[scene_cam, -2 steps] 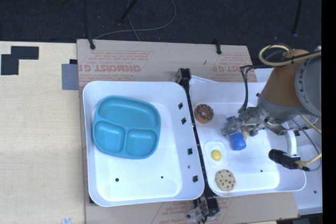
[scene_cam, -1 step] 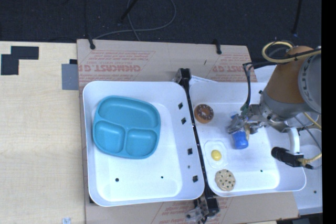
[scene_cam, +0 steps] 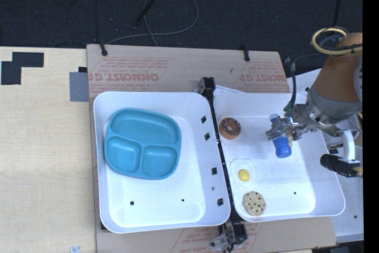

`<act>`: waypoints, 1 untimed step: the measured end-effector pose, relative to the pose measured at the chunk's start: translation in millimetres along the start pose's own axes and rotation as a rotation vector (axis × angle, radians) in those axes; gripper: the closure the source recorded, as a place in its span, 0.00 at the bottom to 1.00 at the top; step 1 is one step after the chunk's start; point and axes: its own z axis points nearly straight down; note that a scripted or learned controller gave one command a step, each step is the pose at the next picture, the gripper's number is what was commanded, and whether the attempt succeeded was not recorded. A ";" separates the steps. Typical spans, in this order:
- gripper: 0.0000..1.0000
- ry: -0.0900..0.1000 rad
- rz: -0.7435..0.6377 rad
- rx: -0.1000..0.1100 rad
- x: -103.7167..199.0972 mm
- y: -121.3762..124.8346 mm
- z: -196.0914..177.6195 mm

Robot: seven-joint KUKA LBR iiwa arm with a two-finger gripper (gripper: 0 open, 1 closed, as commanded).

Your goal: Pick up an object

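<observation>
My gripper [scene_cam: 279,134] is over the middle of the right bin [scene_cam: 323,201], reaching in from the right. A small blue object [scene_cam: 283,149] sits right at its tip, just below it in the view. I cannot tell whether the object is gripped or lies on the bin floor. A brown glazed doughnut [scene_cam: 230,127] rests at the bin's back left. A white fried egg with a yellow yolk [scene_cam: 243,174] lies near the front left. A speckled cookie [scene_cam: 254,202] is in front of the egg.
The left bin [scene_cam: 118,210] holds a blue divided plate [scene_cam: 143,143] toward its back left. A black divider strip [scene_cam: 217,151] runs between the two bins. Cardboard [scene_cam: 177,71] lies under and behind them.
</observation>
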 end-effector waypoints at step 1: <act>1.00 0.000 0.000 -0.002 1.5 9.3 -59.3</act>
